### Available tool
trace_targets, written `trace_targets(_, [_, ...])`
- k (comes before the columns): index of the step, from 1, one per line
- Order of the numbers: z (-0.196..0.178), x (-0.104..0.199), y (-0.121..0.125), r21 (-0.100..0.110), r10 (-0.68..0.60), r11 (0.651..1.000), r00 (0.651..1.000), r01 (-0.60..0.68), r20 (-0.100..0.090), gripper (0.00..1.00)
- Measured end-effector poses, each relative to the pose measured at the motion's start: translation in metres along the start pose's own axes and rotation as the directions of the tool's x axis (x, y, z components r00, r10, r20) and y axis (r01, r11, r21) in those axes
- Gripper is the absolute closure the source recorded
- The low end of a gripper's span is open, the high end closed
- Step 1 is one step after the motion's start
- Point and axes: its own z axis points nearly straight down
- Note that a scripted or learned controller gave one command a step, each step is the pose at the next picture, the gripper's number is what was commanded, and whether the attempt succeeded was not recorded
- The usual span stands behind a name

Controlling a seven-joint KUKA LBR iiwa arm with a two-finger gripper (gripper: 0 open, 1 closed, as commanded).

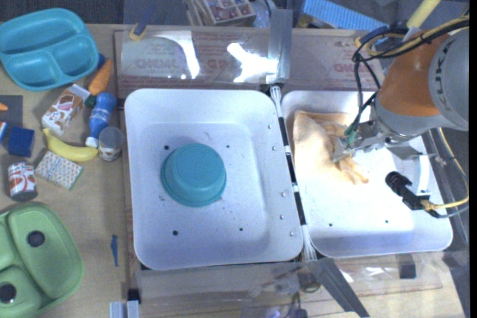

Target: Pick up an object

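So the biggest thing here is the pair of shallow white plastic bins, side by side on the bench. The left bin (149,123) has a round teal plastic bowl (194,173) sitting upside down near its middle, well away from the arm. The right bin (373,234) holds a crumpled tan cloth (317,145) spread over its upper left part, up against the wall next to the divider.

The grey arm with the orange band (414,82) comes in from the right and bends down over the right bin. Its two-finger gripper (348,145) sits low at the right edge of the cloth, and the cloth looks like the thing it's after. There's a small orange-ish bit (356,173) just below the tip that I can't identify, maybe part of the cloth, maybe something else.

What could go wrong, in my opinion: cloth is floppy, so a pinch at the edge may catch only a thin fold that slides out on the lift. Or the tips just press the fabric flat against the bin floor and come up with nothing. The black cable connector (402,188) hanging near the wrist might also snag.

As for the hand itself, honestly I can't tell how wide it's spread or whether it has any fabric pinched. The tip is too small and cluttered from this angle. It does look like it's touching the cloth.
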Motion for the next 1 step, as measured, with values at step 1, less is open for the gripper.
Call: trace_targets(1, [-0.0815,0.0629,0.0427,0.014,-0.035,0.999,0.999,0.035,-0.003,1.00])
